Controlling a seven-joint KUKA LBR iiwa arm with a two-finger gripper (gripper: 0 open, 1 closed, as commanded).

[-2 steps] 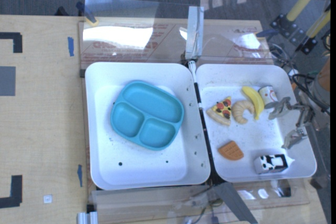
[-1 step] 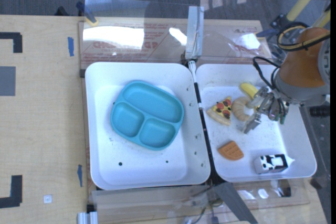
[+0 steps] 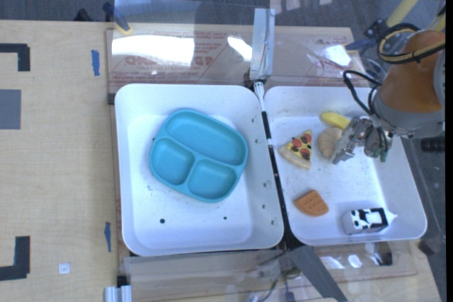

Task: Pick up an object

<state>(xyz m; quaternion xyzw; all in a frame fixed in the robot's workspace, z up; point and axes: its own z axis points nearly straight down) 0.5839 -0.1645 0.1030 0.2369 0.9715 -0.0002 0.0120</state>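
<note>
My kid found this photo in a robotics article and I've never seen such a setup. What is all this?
One camera looks down at a slant on a bench with two shallow white bins. The left bin holds a blue divided plate. The right bin holds toys: a pizza slice, a banana, a tan piece, an orange cookie-like piece and a black-and-white toy. The grey and orange robot arm reaches in from the right; its gripper hangs beside the tan piece, visibly holding nothing.

Bench (image 3: 49, 152) bears two white bins (image 3: 134, 173) (side by side).
</note>
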